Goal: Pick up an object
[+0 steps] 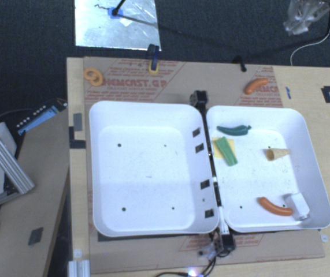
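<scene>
Nearest the camera, in the right bin [318,180], an orange sausage [274,206] lies in the front corner. Its long axis runs left to right and dips a little toward the right, where its end sits just beside, perhaps touching, a small white block [298,206]. That crowding makes it a poor first choice. A descent there should straddle the left half, with the closing line across the short width. Farther back, a tan cone [277,153] lies alone on bare floor, axis roughly left to right. Which end is the tip is too small to tell. It looks the cleanest target, being well apart from the walls and its neighbours. Left of it, a pale green strip [225,150] slants from upper left to lower right, close to the divider wall. Behind that, a dark green pepper [234,130] lies nearly level, its thin end pointing right. The left bin [95,172] sits beside these. Farthest off, above the bench's back right corner, the gripper [301,13] hangs blurred and well apart from every object, holding nothing visible. Whether it is released or clenched cannot be told. The step in hand is the approach: come over the chosen piece, turn the wrist square to its long axis, then descend straight.
</scene>
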{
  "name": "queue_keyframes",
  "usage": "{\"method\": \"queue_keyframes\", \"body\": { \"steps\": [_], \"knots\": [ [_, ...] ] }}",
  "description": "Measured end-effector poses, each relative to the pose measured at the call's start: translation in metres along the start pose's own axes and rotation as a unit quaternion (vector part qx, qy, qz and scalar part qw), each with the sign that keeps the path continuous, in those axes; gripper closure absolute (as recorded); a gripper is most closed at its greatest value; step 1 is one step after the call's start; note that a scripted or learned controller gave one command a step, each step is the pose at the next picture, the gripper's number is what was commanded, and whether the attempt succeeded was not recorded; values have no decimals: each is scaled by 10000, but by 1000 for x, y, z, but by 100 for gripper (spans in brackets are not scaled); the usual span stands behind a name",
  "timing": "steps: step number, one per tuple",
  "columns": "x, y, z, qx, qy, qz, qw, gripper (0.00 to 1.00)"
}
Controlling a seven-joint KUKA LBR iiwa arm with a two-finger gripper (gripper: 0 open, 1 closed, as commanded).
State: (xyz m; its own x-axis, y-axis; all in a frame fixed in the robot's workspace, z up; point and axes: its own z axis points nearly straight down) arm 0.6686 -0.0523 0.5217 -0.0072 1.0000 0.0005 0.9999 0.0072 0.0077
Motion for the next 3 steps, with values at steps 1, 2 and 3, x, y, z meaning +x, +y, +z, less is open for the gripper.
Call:
{"method": "queue_keyframes", "body": {
  "steps": [1, 2, 3],
  "knots": [
    [36, -1, 102, 71, 3, 1, 10000, 100],
    [-36, -2, 104, 29, -15, 55, 10000, 100],
    [-86, -1, 94, 17, -14, 43, 10000, 100]
  ]
}}
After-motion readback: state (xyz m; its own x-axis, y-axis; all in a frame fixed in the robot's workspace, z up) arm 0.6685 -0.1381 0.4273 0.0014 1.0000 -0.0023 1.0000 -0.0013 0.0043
